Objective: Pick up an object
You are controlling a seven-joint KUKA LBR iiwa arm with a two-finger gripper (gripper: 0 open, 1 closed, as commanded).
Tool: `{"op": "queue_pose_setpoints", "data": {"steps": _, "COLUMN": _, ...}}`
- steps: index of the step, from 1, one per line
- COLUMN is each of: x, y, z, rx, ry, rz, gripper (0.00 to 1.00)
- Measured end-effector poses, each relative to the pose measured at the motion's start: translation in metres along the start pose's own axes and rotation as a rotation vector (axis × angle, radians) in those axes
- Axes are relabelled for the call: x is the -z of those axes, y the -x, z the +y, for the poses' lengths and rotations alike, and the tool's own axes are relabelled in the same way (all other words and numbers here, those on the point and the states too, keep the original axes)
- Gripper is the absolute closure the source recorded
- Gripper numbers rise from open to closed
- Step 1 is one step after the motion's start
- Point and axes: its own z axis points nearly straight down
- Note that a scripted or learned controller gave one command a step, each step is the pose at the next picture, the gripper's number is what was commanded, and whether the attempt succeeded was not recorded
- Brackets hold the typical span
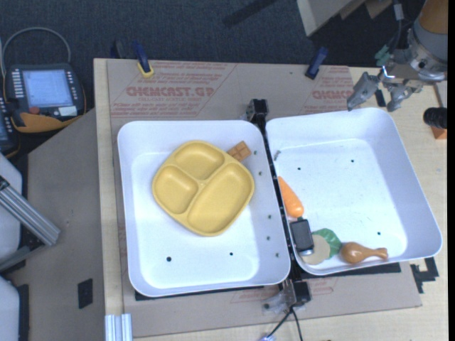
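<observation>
Jaws (378,96) spread, empty — carrot (290,198) well apart.

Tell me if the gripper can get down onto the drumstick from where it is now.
Probably yes. The gripper hangs open above the right bin's far corner, and the drumstick lies uncovered near the front wall. Only the green piece beside it crowds one side.

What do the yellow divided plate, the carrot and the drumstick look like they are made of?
The plate looks like moulded plastic: one even matte yellow with softly rounded dividers. The carrot seems to be toy plastic, a smooth uniform orange, though rubber is possible. The drumstick also looks like toy plastic, with a slight sheen on its tan surface.
</observation>
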Motion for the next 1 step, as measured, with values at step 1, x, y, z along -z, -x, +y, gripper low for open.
{"op": "queue_pose_setpoints", "data": {"steps": 1, "x": 0.0065, "y": -0.0004, "z": 0.0018, "rx": 0.002, "ry": 0.011, "rz": -0.002, "gripper": 0.0}}
